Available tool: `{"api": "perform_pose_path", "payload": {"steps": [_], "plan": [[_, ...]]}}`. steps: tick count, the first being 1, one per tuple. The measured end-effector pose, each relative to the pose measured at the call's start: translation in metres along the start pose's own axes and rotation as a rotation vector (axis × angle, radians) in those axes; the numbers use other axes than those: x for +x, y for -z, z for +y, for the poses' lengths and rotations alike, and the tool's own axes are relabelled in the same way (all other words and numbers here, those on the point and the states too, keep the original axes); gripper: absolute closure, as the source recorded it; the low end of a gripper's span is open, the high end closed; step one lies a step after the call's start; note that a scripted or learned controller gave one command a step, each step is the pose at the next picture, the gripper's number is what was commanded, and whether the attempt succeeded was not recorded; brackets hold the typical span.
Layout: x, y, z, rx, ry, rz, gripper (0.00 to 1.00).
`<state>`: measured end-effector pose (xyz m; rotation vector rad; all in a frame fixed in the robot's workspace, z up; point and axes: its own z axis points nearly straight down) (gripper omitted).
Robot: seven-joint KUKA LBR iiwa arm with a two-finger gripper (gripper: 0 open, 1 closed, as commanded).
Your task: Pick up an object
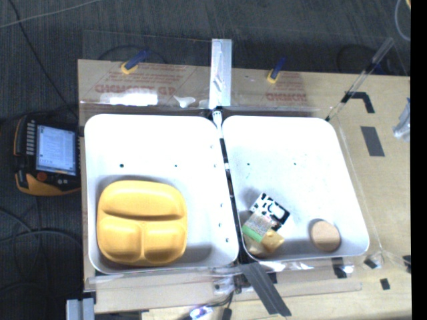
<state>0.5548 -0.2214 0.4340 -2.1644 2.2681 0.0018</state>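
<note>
A large yellow moulded piece [142, 221] lies in the front of the left bin [153, 139]. In the right bin [293, 145], near its front left corner, sits a small cluster: a black-and-white patterned item [271, 210], a green-labelled packet [255, 228] and a tan lump [271, 243] touching each other. A round tan disc [324, 235] rests alone at the right bin's front right.
An orange-and-black handheld pendant [48, 155] lies on the floor left of the bench. A metal post [220, 72] stands behind the divider between the bins. Two yellow-and-blue clamps [133, 61] hold the clear back panel.
</note>
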Motion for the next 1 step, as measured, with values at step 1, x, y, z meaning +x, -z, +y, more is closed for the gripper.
{"api": "perform_pose_path", "payload": {"steps": [1], "plan": [[-0.0037, -0.2298, 0.0333, -0.006, 0.085, 0.003, 1.00]]}}
